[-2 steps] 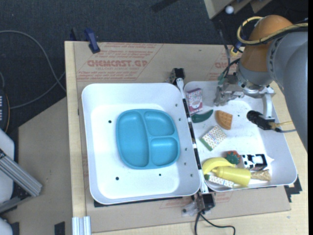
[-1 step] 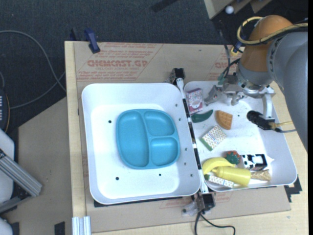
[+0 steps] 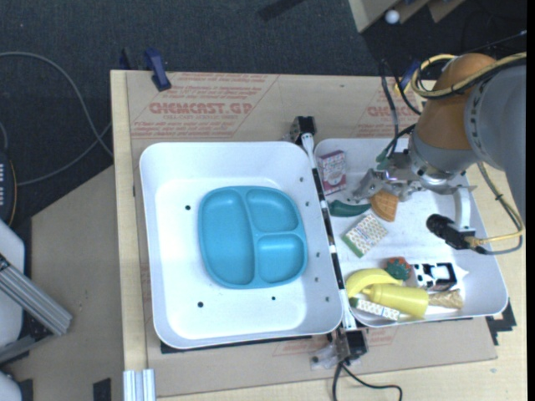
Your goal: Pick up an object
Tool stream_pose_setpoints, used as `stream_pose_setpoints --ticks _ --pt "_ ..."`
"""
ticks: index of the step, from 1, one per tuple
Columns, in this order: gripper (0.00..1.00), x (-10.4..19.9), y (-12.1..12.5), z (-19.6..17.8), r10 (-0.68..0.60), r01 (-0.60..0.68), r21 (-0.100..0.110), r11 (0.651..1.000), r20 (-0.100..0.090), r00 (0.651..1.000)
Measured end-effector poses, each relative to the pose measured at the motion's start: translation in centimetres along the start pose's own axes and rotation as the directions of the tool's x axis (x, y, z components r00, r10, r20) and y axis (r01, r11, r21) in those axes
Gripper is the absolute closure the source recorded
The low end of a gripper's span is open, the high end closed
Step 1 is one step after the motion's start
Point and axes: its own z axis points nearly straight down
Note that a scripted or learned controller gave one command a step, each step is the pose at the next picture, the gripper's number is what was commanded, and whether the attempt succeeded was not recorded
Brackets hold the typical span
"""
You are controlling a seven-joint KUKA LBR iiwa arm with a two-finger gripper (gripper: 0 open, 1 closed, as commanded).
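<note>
Arm working over the right bin (image 3: pixel 493 295).
The gripper (image 3: pixel 380 192) sits low beside a tan, bun-like object (image 3: pixel 384 205); whether it grips, I cannot tell. The bin's clutter lies nearer me.

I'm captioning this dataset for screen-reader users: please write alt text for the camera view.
A grey robot arm with an orange band reaches from the right into the right white bin, its gripper low over a small tan object among clutter including a yellow bottle and a checkered packet. The left white bin holds a blue divided plate.
</note>
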Motion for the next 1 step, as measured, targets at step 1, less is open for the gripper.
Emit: stream_pose_setpoints --ticks 1 --pt "1.00 0.03 0.07 -1.04 0.000 0.000 -0.002 1.000 0.000 1.000"
